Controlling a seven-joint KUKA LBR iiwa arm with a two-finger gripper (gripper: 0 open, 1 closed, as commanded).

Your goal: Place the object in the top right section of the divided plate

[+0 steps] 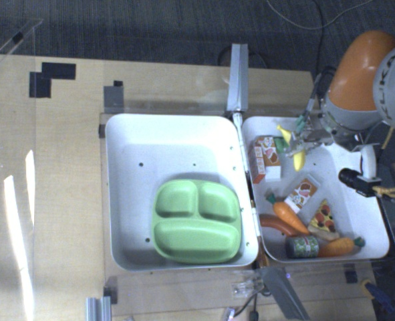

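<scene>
A green divided plate [197, 239] lies in the left bin [127, 179], with two small sections at the top and one long section below. Its top right section [220, 202] holds nothing. My gripper [307, 131] hangs over the upper part of the right bin [377, 212], reaching in from the right. A yellow toy banana [295, 152] sits directly below and to the left of the gripper, touching or nearly touching it. I cannot tell whether the banana is held.
The right bin holds several toy foods: a red-and-white carton [267, 158], a small snack packet [302, 194], a carrot [289, 214], a red sausage [276, 225], a pizza slice [325, 217], a green can [303, 247] and another carrot [338, 247]. A metal divider [237, 79] stands between the bins.
</scene>
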